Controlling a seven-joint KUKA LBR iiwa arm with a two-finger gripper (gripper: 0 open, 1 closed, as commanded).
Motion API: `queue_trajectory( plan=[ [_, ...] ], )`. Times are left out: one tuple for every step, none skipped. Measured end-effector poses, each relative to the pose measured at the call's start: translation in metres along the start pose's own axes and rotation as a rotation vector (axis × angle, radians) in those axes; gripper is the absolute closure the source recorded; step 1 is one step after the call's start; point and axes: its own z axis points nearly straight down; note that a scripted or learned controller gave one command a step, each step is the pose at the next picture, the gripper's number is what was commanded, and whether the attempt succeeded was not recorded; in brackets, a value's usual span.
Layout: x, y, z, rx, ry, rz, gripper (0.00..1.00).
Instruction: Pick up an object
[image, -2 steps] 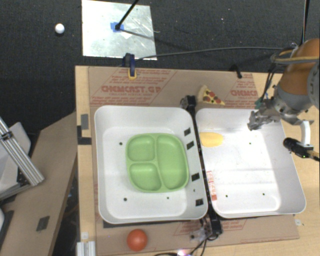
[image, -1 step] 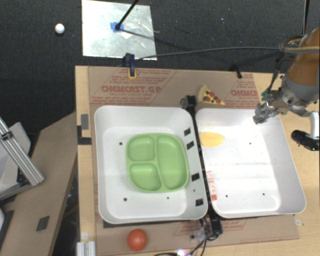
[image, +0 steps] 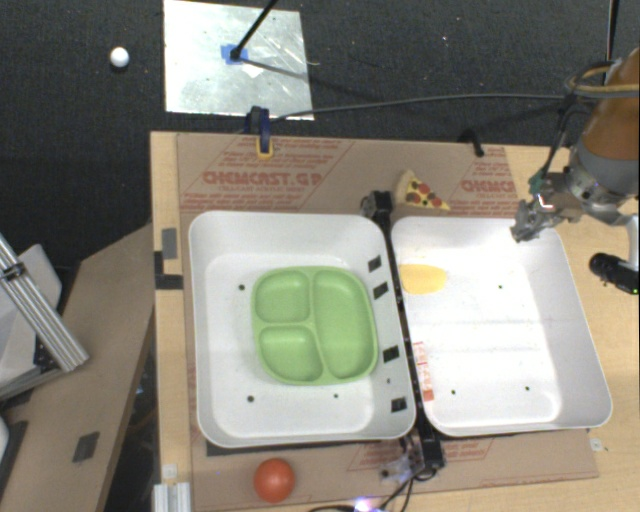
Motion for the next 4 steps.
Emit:
queue_trajectory(
  plan=[
    [0.062,-0.012,0.000,0.003,0.003,-0.004,1.00],
    [0.119,-0.020,0.007,0.005,0.003,-0.004,1.00],
    [0.170,-0.016,0.005,0.003,0.003,-0.004,1.00],
    [0.227,-0.024,0.008,0.005,0.003,-0.004,1.00]
  ],
)
